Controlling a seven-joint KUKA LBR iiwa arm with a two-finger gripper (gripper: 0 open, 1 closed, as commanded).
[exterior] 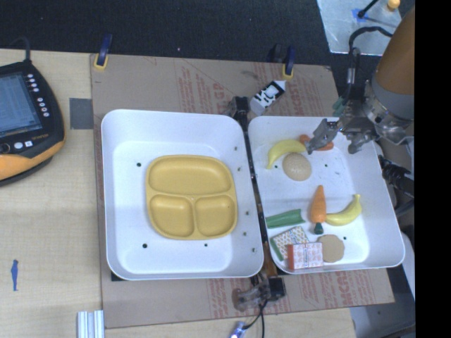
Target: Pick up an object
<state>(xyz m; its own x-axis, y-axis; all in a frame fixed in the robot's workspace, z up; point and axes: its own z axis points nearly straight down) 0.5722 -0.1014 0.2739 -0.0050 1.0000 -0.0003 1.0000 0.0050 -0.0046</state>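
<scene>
Gripper (pixel 330 134) over right bin (pixel 366 255), two bananas (pixel 284 150), one carrot (pixel 318 203)

Claw (pixel 337 136) hides most of a small orange item (pixel 306 139) beside it

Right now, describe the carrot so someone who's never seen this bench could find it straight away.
Look in the right bin, the one full of toy food. Near its middle, the carrot stands roughly upright between the green vegetable and a banana. It is the orange tapered piece with a dark green end.
</scene>
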